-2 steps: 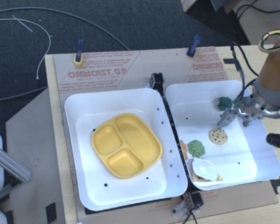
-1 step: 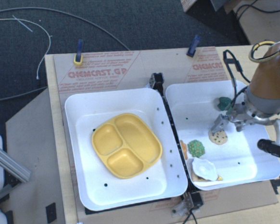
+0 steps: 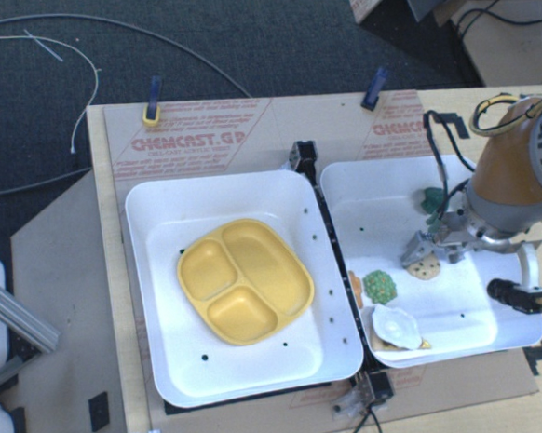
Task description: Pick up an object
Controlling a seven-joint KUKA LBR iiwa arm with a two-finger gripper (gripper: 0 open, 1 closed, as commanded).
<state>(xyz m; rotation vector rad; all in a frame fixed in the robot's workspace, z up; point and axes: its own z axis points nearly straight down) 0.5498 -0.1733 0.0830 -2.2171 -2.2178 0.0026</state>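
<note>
In the right bin [image 3: 344,188] my gripper [image 3: 430,250] hangs low, right over a small tan speckled cookie-like piece [image 3: 426,269] that peeks out beneath it. To its left lies a green broccoli floret [image 3: 380,285]. A white crumpled object [image 3: 395,326] rests near the bin's front edge. A dark green item [image 3: 432,198] lies just behind the gripper. Against the bin's left wall there is a small orange piece [image 3: 355,289].
The left bin [image 3: 150,220] holds a yellow divided plate [image 3: 245,280]. The arm's orange band [image 3: 508,166] and its cables reach in over the right bin's right side. A black clamp [image 3: 303,154] sits between the bins at the back.
</note>
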